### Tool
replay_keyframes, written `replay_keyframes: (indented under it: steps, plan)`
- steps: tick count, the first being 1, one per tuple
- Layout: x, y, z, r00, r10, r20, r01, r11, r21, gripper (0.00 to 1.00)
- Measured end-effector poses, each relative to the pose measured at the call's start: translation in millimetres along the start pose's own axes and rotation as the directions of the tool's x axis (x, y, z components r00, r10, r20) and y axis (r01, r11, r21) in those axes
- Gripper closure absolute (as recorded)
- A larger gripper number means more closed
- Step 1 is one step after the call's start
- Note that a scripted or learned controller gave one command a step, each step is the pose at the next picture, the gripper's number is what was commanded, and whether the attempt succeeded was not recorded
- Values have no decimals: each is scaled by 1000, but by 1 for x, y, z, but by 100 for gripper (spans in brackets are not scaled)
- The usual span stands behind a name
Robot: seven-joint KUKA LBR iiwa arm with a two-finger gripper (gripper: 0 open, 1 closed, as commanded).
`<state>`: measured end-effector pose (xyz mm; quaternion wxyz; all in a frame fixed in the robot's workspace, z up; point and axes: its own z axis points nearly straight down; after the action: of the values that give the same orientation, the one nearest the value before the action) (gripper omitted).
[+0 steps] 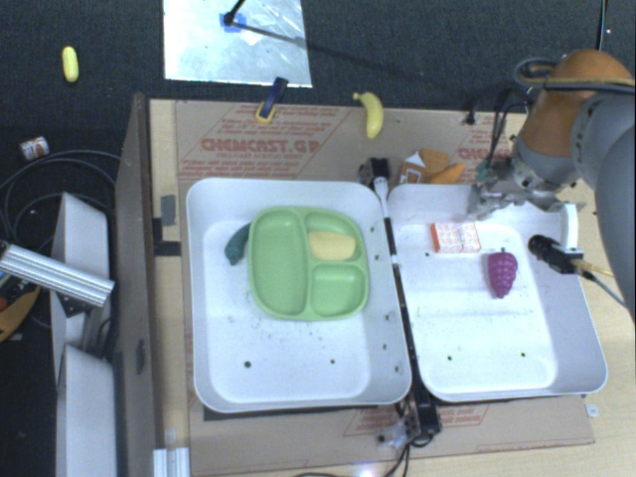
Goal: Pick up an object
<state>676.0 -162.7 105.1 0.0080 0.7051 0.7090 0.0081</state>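
Nearest: purple grape bunch (502,272), probably light, soft, bumpy; best pinched across its middle. Gripper (484,201) above pink box (456,237); opening impossible to tell.

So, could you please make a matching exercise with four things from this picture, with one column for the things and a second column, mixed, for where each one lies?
Things:
1. green divided plate
2. purple grape bunch
3. banana
4. yellow piece

Places:
a. in the right bin
b. on the cardboard behind the bins
c. in a compartment of the plate
d. in the left bin

Pairs: 1-d, 2-a, 3-b, 4-c
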Motion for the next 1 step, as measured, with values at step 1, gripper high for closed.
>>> replay_keyframes:
  steps: [1]
  plan:
    - [0,-1,1,1000,-1,0,1,1000,2,0]
